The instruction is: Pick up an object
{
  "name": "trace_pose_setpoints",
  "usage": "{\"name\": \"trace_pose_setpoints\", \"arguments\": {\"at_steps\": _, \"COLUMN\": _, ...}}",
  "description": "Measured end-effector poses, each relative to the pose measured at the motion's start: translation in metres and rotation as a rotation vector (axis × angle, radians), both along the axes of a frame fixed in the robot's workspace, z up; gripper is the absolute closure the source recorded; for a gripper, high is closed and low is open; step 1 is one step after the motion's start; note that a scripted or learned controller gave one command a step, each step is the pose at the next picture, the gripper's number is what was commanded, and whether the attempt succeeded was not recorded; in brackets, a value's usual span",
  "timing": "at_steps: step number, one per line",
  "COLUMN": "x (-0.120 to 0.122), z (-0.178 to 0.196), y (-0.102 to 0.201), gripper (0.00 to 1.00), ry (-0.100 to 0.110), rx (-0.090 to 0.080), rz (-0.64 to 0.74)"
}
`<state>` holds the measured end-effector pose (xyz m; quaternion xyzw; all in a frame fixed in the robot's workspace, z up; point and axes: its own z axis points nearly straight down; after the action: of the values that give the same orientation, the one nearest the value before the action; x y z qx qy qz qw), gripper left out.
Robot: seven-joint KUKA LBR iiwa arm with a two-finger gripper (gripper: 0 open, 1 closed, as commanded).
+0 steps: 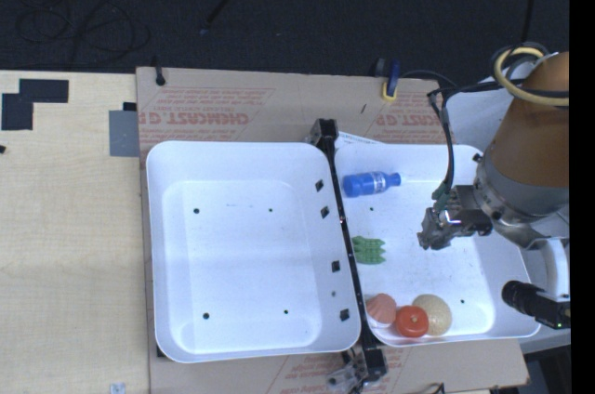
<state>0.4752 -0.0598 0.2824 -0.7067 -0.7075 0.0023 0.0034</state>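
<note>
**Tomato low in the right bin**

Your red tomato sits between a pink piece and a tan ball. Above lie green beans and a blue bottle. Whether the gripper is parted, you cannot tell.

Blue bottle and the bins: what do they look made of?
Blue bottle: likely plastic, glossy, with a pale highlight along its side and a lighter cap end. Bins, e.g. the left bin: likely moulded plastic, smooth white, with rounded corners and a thin raised rim. Neither can be confirmed from look alone.
</note>
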Motion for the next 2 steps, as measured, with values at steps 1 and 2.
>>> {"name": "trace_pose_setpoints", "arguments": {"at_steps": 1, "x": 0.034, "z": -0.03, "y": -0.051, "gripper": 1.0, "ry": -0.005, "rx": -0.003, "rz": -0.005}}
{"name": "trace_pose_setpoints", "arguments": {"at_steps": 2, "x": 0.039, "z": 0.012, "y": -0.02, "gripper": 1.0, "ry": -0.009, "rx": -0.001, "rz": 0.002}}
